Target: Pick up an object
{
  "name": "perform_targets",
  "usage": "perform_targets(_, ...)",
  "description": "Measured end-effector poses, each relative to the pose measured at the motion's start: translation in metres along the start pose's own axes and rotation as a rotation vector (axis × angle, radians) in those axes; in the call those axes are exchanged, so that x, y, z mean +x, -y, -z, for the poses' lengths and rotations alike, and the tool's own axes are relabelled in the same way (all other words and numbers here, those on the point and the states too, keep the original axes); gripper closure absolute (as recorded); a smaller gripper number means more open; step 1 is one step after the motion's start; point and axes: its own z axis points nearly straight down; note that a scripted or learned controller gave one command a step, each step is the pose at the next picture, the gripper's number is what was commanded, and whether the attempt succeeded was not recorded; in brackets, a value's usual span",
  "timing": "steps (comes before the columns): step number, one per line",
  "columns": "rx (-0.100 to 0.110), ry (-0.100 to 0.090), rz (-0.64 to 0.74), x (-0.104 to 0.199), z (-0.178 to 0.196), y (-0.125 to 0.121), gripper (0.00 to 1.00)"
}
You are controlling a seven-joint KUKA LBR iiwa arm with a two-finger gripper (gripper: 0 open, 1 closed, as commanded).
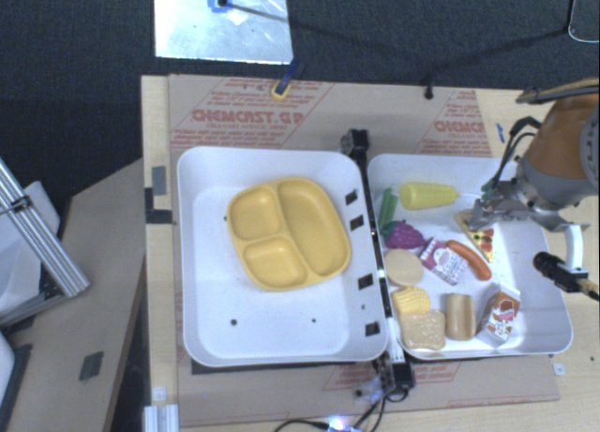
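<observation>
Pincer low over the right bin's far edge, pizza slice right beneath it

You have the pincer (485, 212) down at the upper right of the right bin (562, 332); whether it is spread or pressed together, you cannot tell, since the wrist covers the tips. The nearest candidate is the pizza slice (478, 238), touching or just below the pincer at about 6 o'clock, its long axis running from 11 to 5 o'clock. The sausage (468, 260) lies just past it at 7 o'clock, along the same diagonal. The yellow corn (428, 196) sits at 9 o'clock, lying left to right. My judgement: a short drop onto the slice suits best, with the fingers closing across its diagonal. The yellow tray (286, 232) in the left bin (202, 327) is well apart.
</observation>
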Motion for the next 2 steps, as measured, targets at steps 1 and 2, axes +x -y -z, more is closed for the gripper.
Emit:
perform_targets(1, 0.010, -0.007, 0.002, -0.002, 0.048, -0.011, 1.00)
perform_targets(2, 0.007, -0.006, 0.003, 0.002, 0.112, -0.014, 1.00)
